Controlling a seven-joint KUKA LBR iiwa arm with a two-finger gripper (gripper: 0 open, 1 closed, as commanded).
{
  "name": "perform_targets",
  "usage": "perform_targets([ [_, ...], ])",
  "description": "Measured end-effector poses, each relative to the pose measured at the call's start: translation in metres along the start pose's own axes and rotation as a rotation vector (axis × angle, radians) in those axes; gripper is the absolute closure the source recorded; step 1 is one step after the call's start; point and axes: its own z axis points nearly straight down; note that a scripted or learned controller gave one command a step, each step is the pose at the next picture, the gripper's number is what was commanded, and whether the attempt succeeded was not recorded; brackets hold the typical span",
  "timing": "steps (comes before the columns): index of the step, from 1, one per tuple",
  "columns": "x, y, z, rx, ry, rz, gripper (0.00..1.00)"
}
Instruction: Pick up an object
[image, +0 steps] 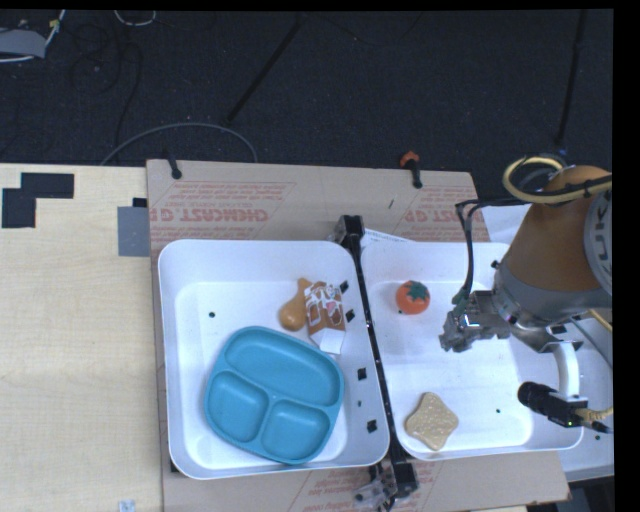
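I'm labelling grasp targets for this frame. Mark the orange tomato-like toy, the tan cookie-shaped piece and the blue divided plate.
orange tomato-like toy (412, 297), camera view, middle of its round body.
tan cookie-shaped piece (432, 421), camera view, middle of its top face.
blue divided plate (245, 398), camera view, floor of its largest compartment.

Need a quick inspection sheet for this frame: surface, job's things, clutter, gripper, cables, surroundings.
Surface: two white bins, left bin and right bin, on cardboard sheet.
Job's things: blue divided plate and brown toy in the left bin; orange-red toy and tan biscuit-shaped piece in the right bin.
Clutter: nothing seen.
Gripper: gripper over the right bin, apart from both toys there.
Cables: black cables on the dark floor behind.
Surroundings: light wooden bench at left.
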Motion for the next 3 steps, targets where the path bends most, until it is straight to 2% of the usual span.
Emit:
perform_targets([
  [1,-0.004,-0.004,-0.044,0.000,0.000,0.000,1.00],
  [2,0.045,0.001,-0.052,0.003,0.001,-0.001,1.00],
  [3,0.104,0.003,-0.039,0.007,0.002,-0.003,1.00],
])
